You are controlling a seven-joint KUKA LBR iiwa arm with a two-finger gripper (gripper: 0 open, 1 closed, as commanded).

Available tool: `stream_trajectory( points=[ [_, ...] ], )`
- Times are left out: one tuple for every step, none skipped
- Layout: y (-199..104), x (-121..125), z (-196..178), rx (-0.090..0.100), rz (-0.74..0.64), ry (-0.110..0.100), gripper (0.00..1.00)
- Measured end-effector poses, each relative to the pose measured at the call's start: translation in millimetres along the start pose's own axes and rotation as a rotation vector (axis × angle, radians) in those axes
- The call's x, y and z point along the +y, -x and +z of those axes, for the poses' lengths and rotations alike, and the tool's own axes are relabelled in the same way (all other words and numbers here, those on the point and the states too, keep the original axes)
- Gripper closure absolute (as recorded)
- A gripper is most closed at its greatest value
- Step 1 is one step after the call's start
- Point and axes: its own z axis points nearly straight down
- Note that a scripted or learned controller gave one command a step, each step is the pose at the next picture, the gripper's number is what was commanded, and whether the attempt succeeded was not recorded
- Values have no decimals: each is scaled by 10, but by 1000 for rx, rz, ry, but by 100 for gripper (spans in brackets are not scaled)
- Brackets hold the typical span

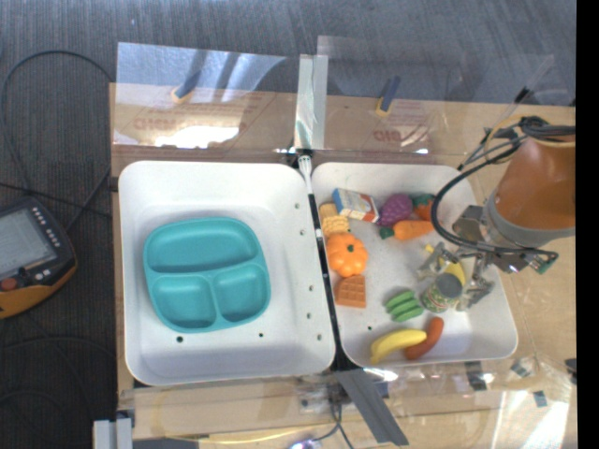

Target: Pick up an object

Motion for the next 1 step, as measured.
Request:
stream_trajectory(
  points=[
    [295, 402, -693, 8, 150, 9, 100]
  ],
)
